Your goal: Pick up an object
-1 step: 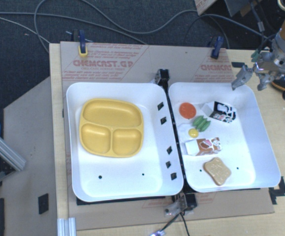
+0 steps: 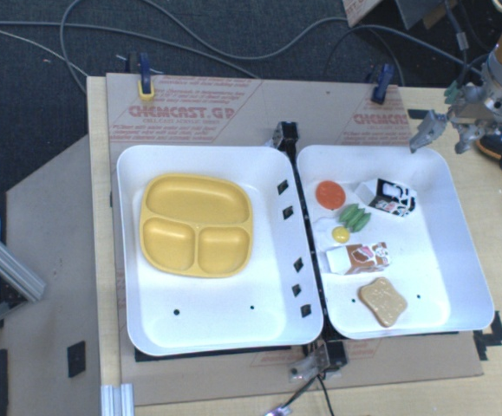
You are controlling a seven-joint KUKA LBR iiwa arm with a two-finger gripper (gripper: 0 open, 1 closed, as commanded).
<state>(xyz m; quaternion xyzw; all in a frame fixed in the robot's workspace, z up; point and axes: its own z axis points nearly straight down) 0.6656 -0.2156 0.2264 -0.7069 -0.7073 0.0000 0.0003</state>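
Note:
The right bin (image 2: 459,250) holds a red round piece (image 2: 329,194), a green piece (image 2: 355,217), a small yellow piece (image 2: 341,234), a black-and-white carton (image 2: 393,198), a brown-and-white packet (image 2: 360,256) and a tan toast slice (image 2: 382,302). My gripper (image 2: 446,133) hangs at the upper right, above the bin's far right corner and away from every object. Its two fingers are spread apart with nothing between them.
The left bin (image 2: 138,267) carries a yellow three-compartment plate (image 2: 197,224). A black divider with clips (image 2: 297,232) runs between the bins. Blue clamps (image 2: 146,74) (image 2: 381,81) hold the board at the back. Cables lie across the dark floor behind.

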